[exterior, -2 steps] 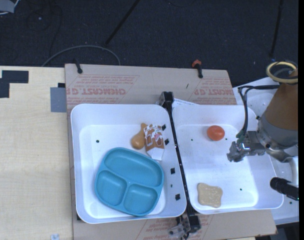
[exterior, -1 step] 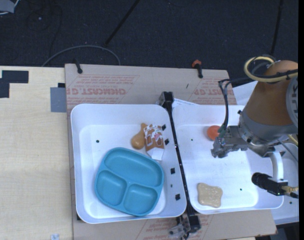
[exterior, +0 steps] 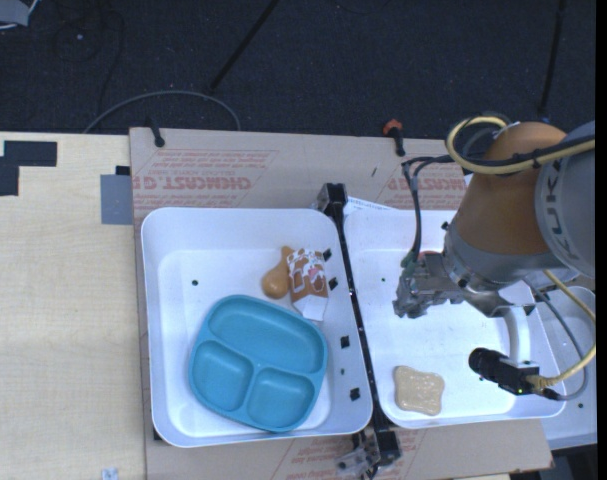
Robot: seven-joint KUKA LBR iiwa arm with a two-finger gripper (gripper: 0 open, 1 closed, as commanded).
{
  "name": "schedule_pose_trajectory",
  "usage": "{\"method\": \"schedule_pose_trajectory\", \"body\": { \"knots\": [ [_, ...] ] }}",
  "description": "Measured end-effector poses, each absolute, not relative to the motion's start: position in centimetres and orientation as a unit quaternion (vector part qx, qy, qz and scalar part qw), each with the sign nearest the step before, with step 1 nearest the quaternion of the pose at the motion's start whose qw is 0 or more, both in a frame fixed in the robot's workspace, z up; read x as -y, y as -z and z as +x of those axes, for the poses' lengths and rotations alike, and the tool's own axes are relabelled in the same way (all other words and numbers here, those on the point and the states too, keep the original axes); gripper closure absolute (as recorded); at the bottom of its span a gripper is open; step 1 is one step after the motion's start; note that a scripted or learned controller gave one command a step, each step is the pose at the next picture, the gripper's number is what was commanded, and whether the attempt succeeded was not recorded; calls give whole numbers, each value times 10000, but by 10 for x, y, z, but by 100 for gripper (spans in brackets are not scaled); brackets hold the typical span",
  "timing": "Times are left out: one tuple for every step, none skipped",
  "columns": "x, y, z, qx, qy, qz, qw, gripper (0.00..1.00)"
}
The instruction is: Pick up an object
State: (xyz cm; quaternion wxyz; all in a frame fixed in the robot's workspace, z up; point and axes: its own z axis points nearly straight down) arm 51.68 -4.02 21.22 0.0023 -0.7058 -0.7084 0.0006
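One arm (exterior: 513, 208) over right bin (exterior: 383, 368)

Arm: grey, reaching in over the right bin (exterior: 383, 388) from its right side, wrist bent downward.
Orange band: sits above the wrist, over the bin's far right part.
Cables: black and yellow loops run along the arm's top and right flank.
Gripper (exterior: 413, 296): dark metal, pointing down over the left-centre of the bin floor, near the bin's left wall.
Fingers: too dark and blurred to read.
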Motion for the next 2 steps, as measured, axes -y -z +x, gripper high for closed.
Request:
{"method": "schedule_pose_trajectory", "body": {
  "knots": [
    [-13,-205,515,7085,-10,-7057,24,100],
    [-68,-202,510,7090,-12,-7052,28,100]
  ]
}}
